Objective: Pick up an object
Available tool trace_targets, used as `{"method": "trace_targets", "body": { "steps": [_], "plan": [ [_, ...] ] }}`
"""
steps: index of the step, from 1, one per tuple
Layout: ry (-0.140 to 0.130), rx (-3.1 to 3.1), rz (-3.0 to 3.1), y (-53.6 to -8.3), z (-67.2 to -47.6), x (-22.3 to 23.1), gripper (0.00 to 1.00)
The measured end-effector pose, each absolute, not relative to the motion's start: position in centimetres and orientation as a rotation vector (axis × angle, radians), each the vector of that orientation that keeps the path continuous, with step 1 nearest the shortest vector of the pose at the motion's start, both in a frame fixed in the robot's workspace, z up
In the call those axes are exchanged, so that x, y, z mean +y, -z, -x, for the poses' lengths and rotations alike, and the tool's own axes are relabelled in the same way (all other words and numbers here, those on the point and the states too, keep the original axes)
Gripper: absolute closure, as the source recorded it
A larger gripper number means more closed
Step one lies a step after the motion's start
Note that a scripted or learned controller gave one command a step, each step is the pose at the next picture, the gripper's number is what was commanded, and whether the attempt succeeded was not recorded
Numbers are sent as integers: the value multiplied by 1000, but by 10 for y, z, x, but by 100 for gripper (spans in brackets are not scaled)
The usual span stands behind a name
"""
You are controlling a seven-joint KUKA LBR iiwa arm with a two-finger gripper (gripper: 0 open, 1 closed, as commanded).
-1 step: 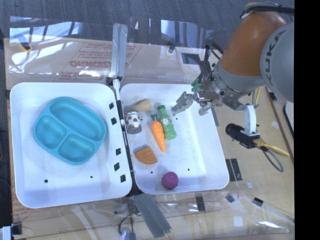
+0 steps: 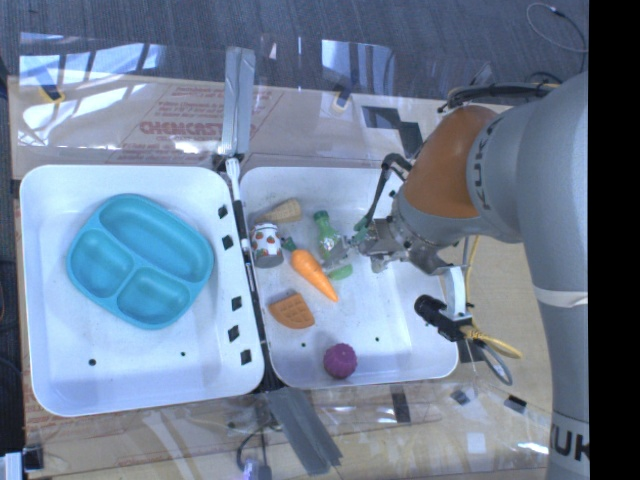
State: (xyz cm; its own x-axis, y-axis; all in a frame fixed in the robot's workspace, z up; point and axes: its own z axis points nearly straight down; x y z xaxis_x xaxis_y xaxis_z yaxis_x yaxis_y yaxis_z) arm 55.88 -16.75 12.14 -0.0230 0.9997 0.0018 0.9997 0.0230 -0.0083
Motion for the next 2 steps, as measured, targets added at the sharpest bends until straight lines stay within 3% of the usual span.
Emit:
{"method": "trace_targets", "body": {
  "steps": [1, 2],
  "plan": [
    [-6, -2245, 2190, -89, -554, -141, 0],
    [-11, -2248, 2182, -96, -554, -141, 100]
  ]
}}
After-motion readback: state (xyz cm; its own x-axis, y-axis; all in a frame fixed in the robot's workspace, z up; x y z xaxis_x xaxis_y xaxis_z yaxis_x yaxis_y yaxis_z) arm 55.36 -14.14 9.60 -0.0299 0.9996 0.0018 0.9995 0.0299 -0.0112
